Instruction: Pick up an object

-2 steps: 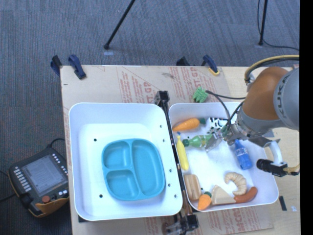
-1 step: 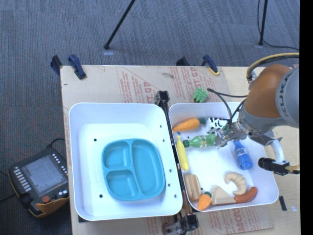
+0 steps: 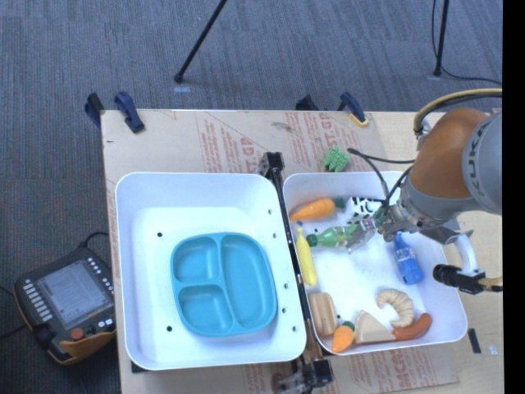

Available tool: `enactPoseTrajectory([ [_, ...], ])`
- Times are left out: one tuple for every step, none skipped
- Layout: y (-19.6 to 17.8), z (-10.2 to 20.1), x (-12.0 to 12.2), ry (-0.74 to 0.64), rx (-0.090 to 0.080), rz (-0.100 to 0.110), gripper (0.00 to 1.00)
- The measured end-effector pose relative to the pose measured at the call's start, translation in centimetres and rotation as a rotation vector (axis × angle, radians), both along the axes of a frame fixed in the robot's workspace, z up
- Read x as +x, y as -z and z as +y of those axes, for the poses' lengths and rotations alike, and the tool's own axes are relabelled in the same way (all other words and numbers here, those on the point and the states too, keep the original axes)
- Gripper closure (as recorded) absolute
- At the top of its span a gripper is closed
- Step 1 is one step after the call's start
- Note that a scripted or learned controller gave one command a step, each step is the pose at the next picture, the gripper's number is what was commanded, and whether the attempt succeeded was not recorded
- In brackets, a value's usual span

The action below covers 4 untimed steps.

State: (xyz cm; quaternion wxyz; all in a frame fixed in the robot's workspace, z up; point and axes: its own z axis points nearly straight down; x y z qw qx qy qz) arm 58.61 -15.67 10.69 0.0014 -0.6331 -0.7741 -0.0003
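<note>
Now my pincer (image 3: 362, 235) hangs low in the right bin (image 3: 447, 335), its tips at a green bottle (image 3: 332, 237); whether they are apart or together I cannot tell. Just left lies a yellow corn cob (image 3: 305, 256), above it a carrot (image 3: 313, 210), and a blue bottle (image 3: 406, 259) sits to the right.

Cardboard-topped bench (image 3: 205, 138) bears two white bins (image 3: 139, 220) and a green toy (image 3: 335, 159)
</note>
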Motion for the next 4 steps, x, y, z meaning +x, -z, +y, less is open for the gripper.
enactPoseTrajectory([
  [1.9,-2.0,2.7,-0.303,-0.002,-0.003,0.00],
  [1.9,2.9,0.0,-0.837,-0.001,-0.004,0.00],
  [1.9,3.8,1.0,-1.296,-0.002,-0.007,0.00],
  [1.9,3.8,-3.2,-1.777,0.000,-0.006,0.00],
])
